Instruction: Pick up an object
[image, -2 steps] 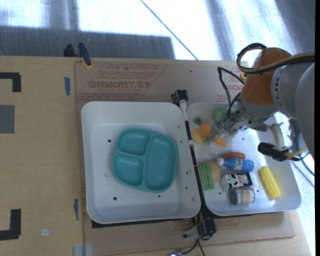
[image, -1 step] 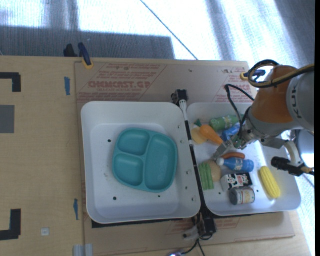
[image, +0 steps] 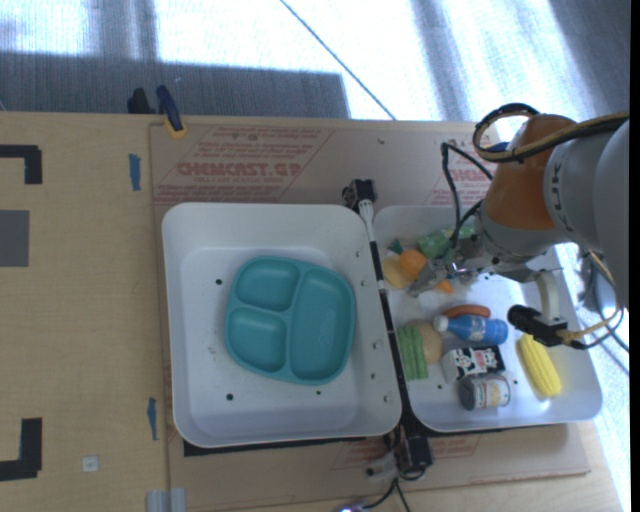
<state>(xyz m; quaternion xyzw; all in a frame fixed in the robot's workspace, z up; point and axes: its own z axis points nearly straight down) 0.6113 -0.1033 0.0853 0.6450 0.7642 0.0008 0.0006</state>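
My gripper (image: 437, 276) is low in the right bin (image: 578, 402), near its upper left corner. It sits right beside an orange toy (image: 406, 268) and just below a green leafy toy (image: 434, 243). I see nothing clearly held in it. Below the gripper lie a red-orange piece (image: 468, 312), a blue bottle (image: 478, 329), a pale round item (image: 431, 343), a green ribbed item (image: 412, 353), a black-and-white carton (image: 478, 361), a small can (image: 487, 393) and a yellow corn cob (image: 541, 366).
The left bin (image: 190, 300) holds a teal divided plate (image: 291, 320). A black clamp (image: 358, 192) stands at the top of the ridge between the bins. The grey arm with its orange band (image: 530, 185) covers the right bin's upper right part.
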